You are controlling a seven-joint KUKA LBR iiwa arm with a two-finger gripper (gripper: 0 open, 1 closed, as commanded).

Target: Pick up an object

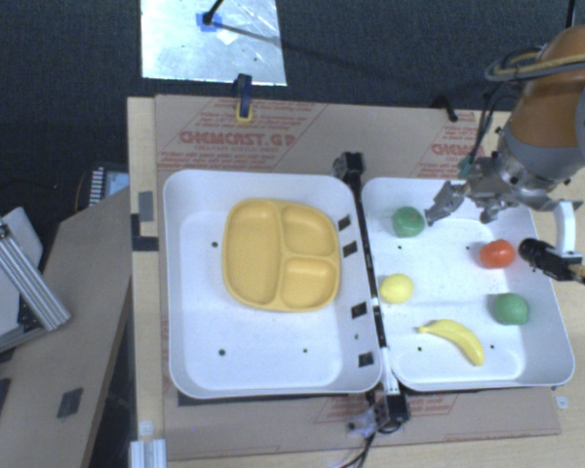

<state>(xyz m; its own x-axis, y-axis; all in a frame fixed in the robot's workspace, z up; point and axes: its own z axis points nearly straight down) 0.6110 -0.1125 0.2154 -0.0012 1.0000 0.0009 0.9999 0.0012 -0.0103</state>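
The gripper [471, 201] hangs spread wide and empty over the right bin's [546, 359] far edge, between lime [408, 221] and tomato [497, 253]; descending there risks closing on nothing.

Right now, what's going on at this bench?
The arm reaches in over the right bin, its gripper open above the far end, near a green ball. Nothing sits between its fingers, so no pick has happened yet. Loose in that bin lie an orange ball, a lemon, a second green ball and a banana. The left bin holds a yellow tray.
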